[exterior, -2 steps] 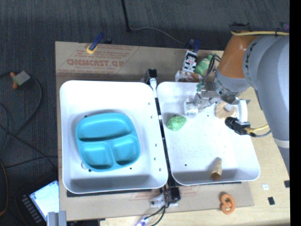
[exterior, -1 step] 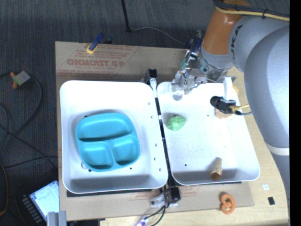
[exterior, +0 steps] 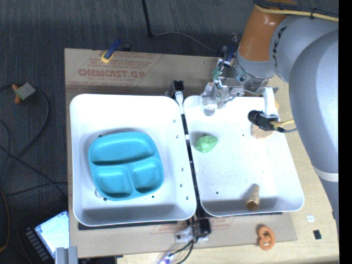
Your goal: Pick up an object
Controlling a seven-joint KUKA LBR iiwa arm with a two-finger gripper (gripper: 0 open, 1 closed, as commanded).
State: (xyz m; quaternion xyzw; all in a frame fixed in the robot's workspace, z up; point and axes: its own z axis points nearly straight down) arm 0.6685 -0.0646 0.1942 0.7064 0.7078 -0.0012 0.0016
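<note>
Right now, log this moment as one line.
gripper over right bin's far edge | nothing seen held | green lump, cork in right bin | blue tray in left bin

I'm seeing my arm (exterior: 308, 65) reaching in from the right, orange band (exterior: 263, 29) tilting above the wrist, gripper (exterior: 212, 104) pointing down and leftward, low.

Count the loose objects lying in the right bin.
2: a green lump near the bin's left wall, a cork-like piece near its front edge. The hand may hide more.
</note>
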